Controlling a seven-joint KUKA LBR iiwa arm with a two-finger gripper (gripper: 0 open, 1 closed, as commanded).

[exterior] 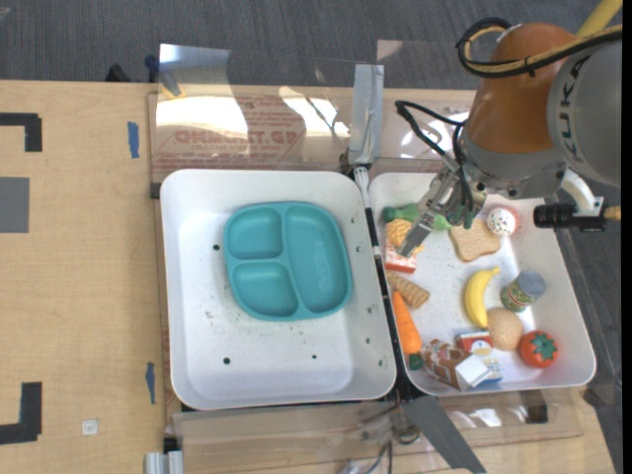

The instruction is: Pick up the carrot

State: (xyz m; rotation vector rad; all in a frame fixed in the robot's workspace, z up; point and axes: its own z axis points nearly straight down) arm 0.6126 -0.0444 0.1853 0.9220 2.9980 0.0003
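Observation:
The carrot point(406, 327) is orange with a green end and lies lengthwise along the left wall of the right bin point(578, 309), in its lower half. My gripper point(441, 217) hangs over the bin's upper left part, well above the carrot and apart from it. Its fingers point(424, 225) slant down to the left, open, with nothing between them. Just beside their tips lie a yellow corn-like toy point(398, 232) and a green toy point(401, 212).
The right bin also holds a red-and-white box point(400, 259), a ridged cracker point(411, 290) just above the carrot, toast point(476, 243), a banana point(479, 295), a tomato point(538, 349) and small boxes point(470, 360). A teal divided plate point(287, 260) sits in the left bin point(197, 363).

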